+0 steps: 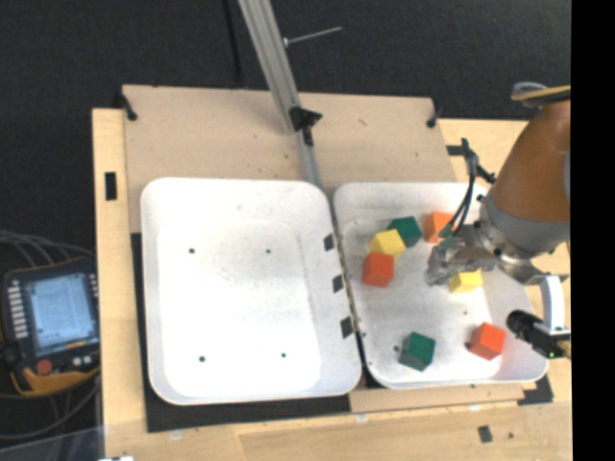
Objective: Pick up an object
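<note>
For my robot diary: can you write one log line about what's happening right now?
gripper: low in right bin | beside yellow block | grasp: cannot tell | left bin: untouched

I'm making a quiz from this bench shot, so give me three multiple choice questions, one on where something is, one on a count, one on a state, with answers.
1. Which bin holds the blocks? A left B right C both
2. How many green blocks? A one B two C three
3. The gripper is A over the right bin B over the left bin C off the bench

Answers: 1 B, all blocks lie in the right bin. 2 B, one green block by a yellow block, another green block near the front rim. 3 A, it hangs beside the second yellow block.
</note>
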Available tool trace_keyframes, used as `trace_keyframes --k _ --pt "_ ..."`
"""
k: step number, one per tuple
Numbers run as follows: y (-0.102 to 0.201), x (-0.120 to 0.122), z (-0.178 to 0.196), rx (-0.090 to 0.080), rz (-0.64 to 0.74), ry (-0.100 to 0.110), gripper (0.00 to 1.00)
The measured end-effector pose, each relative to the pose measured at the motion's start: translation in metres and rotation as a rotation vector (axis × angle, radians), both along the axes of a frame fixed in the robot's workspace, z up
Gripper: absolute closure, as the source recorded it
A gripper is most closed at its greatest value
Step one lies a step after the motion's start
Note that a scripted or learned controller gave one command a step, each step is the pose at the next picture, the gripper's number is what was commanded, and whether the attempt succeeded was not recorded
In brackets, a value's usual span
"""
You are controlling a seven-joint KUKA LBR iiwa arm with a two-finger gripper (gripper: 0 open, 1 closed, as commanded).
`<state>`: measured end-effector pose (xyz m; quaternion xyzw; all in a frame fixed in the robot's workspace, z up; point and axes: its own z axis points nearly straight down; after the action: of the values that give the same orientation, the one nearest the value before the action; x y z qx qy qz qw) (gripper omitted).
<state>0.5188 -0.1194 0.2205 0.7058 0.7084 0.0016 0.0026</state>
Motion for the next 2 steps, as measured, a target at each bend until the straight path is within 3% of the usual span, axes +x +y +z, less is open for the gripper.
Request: trace_keyframes --k 2 --pt "0.107 0.024 -0.009 0.003 0.005 0.005 1.00"
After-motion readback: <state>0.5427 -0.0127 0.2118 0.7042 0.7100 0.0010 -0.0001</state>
